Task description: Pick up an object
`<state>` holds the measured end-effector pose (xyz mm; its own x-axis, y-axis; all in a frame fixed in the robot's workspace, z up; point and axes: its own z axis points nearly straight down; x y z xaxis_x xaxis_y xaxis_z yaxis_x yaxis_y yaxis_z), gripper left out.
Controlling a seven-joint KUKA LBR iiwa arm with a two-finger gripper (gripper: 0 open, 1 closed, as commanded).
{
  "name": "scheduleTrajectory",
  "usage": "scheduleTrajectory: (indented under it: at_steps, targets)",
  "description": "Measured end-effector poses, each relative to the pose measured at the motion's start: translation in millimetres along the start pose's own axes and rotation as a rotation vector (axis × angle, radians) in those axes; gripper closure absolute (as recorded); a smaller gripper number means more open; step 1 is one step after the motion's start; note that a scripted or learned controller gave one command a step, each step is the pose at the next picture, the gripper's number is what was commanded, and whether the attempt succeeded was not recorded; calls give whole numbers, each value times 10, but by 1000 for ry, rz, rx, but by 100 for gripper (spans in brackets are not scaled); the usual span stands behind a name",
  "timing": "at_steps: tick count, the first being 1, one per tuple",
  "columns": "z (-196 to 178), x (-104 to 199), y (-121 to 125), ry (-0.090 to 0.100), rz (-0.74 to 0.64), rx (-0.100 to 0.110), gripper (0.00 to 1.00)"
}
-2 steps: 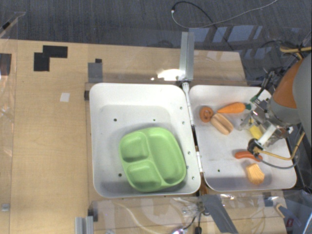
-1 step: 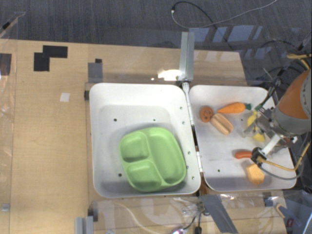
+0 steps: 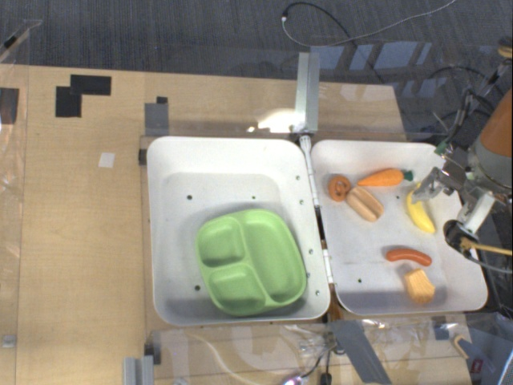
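While the gripper (image 3: 450,195) hangs at the frame's right, jaws spread and holding nothing, the approach is under way. Next (my guess) it descends onto the banana (image 3: 420,210) just left of it.

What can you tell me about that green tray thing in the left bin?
The green tray is a light green plate with rounded corners, plastic by the look of it, divided by low ridges into three compartments: one large on the right and two smaller on the left. It lies flat, right side up, turned slightly askew, in the lower middle of the left white bin. Nothing lies in its compartments, and it touches only the bin floor.
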<state>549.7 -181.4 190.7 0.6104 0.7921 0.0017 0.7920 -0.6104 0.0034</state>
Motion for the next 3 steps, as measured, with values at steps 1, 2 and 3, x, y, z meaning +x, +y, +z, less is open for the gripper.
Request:
scheduleTrajectory:
  at_steps: [1,2,3]
  targets:
    - [1018,31,80,3,-51,-7,0]
    - [1038,383,557,1,93,-2,0]
    - [905,414,570,4,81,-8,100]
